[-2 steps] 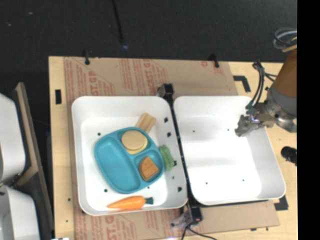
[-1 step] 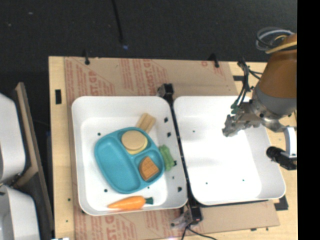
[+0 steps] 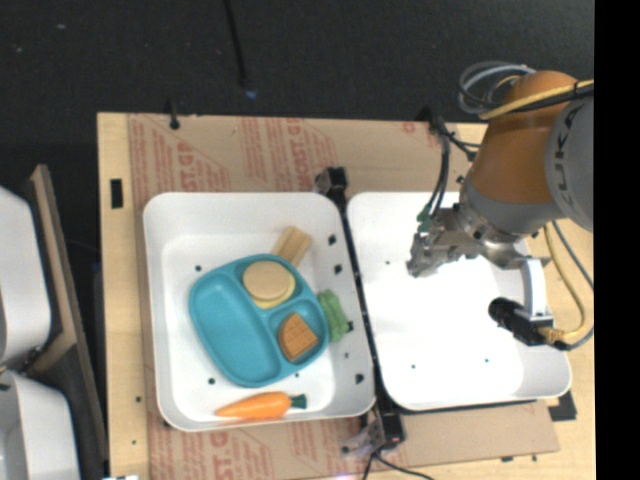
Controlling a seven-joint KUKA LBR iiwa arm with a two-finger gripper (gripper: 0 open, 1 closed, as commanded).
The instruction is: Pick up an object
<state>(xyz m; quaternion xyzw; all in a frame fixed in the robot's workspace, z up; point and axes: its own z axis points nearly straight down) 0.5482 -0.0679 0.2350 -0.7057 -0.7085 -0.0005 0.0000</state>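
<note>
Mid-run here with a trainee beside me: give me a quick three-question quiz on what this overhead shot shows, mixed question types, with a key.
1. True or false: the orange carrot lies on the blue tray.
2. Over which bin does the gripper hang? A) the left bin B) the right bin C) neither
3. Fill in: the round tan piece sits in a compartment of the ____ tray.

Key
1. False. The carrot lies on the left bin's floor, near its front edge, apart from the tray.
2. B. It hangs over the right bin's upper left part.
3. Blue.
</note>
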